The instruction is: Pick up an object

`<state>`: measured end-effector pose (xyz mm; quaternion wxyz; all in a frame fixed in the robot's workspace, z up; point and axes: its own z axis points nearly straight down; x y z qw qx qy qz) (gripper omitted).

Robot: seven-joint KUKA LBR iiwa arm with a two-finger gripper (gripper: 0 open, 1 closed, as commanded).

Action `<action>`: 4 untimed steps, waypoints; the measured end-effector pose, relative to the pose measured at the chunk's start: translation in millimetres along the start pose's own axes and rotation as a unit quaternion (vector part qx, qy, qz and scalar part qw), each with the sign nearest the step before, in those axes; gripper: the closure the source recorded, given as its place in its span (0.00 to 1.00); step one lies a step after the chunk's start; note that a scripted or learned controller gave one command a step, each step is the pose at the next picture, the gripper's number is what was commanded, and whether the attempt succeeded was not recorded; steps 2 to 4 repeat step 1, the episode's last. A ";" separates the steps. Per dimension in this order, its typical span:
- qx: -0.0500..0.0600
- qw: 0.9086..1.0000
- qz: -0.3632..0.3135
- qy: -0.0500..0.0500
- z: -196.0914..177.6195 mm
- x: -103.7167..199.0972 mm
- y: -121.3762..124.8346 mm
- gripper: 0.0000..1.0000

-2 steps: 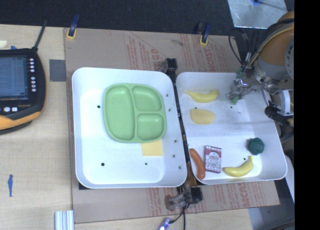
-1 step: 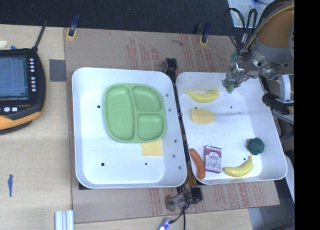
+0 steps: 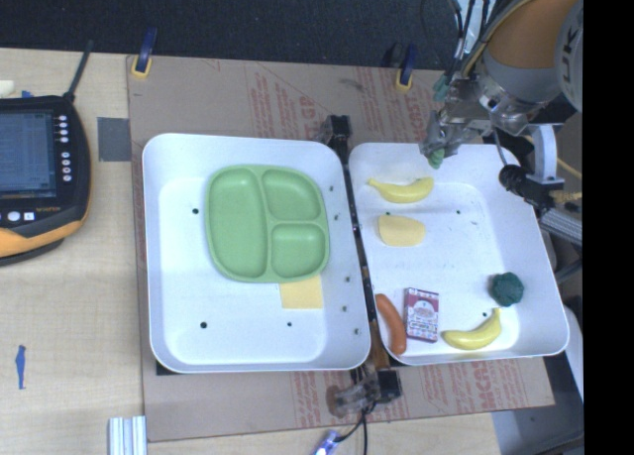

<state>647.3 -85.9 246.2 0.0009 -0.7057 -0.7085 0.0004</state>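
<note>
My gripper (image 3: 436,154) hangs over the far edge of the right bin (image 3: 525,245), just right of and behind a yellow banana (image 3: 401,188). Nothing shows between its fingers. Below the banana lies a pale yellow wedge (image 3: 401,231). Along the bin's near side are an orange sausage (image 3: 390,323), a red card box (image 3: 422,314) and a second banana (image 3: 473,333). A dark green ball (image 3: 507,288) rests near the right wall.
The left bin (image 3: 173,275) holds a green divided plate (image 3: 267,222) and a yellow square slice (image 3: 301,293). A teach pendant (image 3: 35,170) lies on the bench at the far left. Clamps (image 3: 401,64) sit at the back edge of the cardboard.
</note>
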 end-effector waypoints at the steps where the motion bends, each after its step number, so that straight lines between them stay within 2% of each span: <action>1: 0.002 1.000 -0.001 0.000 28.0 74.5 -0.6 1.00; 4: 0.002 1.000 -0.001 0.000 28.0 74.5 -0.6 1.00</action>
